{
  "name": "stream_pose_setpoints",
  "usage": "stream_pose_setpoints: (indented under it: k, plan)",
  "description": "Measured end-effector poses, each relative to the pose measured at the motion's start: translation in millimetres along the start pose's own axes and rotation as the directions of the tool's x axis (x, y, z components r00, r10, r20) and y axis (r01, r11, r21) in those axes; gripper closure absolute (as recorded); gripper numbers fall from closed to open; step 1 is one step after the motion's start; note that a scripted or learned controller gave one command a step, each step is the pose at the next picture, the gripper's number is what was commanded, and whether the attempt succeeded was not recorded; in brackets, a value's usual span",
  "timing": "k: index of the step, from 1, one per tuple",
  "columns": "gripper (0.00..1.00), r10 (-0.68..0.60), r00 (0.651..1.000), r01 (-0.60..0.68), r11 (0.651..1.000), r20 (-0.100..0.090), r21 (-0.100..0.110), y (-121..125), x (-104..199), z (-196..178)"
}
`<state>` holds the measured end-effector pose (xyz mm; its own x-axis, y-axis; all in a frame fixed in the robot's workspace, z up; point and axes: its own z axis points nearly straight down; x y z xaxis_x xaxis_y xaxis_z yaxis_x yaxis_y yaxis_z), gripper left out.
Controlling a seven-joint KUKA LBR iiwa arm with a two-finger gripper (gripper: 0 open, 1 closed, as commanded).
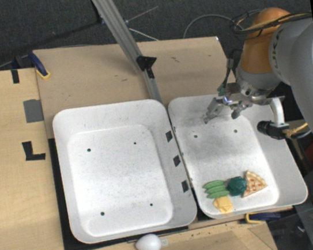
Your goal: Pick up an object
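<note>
Claw (221, 112), fingers spread and empty, hangs over the upper part of the right bin (283, 190). The toy foods (234, 187) cluster at lower right; descend squarely over one piece before closing.

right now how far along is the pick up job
Nothing looks done yet: the claw sits open over the far end of the right bin with nothing between its fingers. In hand: only positioning, judged from where it hangs. Left: the whole pick. The toy food cluster, a pizza slice, green pods, a dark green piece and a yellow piece, lies at the near end. A white egg-shaped object rests outside the bins.
</note>
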<state>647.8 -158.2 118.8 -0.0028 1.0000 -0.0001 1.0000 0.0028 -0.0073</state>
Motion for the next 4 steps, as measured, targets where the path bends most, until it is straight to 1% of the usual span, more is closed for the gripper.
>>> stream_pose_setpoints:
  k: [1,2,3,4]
  plan:
    - [0.00,0.000,1.000,0.000,1.000,0.001,-0.004,0,1,32]
    - [1.00,-0.002,1.000,0.002,1.000,0.002,-0.005,0,2,20]
    - [1.00,0.001,1.000,-0.001,1.000,0.001,-0.010,-1,-6,-27]
    - [1.00,0.000,1.000,0.000,1.000,0.002,-0.013,6,-13,-82]
